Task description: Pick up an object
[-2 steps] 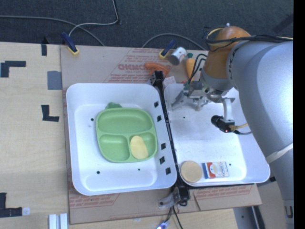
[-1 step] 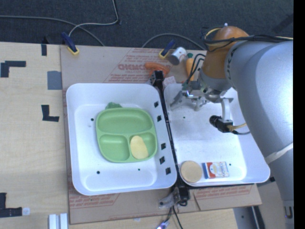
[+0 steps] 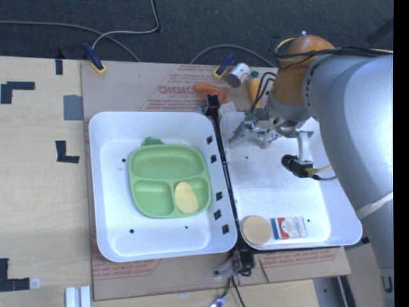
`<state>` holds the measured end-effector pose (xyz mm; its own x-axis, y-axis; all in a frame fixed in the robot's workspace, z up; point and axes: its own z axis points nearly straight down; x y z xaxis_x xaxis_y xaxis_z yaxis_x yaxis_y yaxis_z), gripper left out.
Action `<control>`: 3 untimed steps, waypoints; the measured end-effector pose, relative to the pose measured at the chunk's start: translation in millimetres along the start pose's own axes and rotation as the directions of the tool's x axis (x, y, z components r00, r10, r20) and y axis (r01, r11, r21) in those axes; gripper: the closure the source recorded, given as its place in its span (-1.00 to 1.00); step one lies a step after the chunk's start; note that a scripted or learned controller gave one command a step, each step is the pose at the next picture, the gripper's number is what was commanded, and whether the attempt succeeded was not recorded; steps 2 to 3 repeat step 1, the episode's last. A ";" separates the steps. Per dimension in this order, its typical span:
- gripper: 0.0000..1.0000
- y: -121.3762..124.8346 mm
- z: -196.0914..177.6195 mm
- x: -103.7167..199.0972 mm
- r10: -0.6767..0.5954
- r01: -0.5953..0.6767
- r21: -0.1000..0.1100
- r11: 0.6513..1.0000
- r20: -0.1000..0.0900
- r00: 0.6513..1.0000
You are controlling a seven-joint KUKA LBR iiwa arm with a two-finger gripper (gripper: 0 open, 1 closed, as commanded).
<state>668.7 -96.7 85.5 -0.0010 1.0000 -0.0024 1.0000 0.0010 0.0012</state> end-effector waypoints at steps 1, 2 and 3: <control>-1.00 0.1 0.0 -1.2 -0.001 0.001 0.000 1.000 0.000 1.000; -1.00 0.1 0.0 -1.2 -0.001 0.001 0.000 1.000 0.000 1.000; -1.00 0.1 0.0 -1.2 -0.001 0.001 0.000 1.000 0.000 1.000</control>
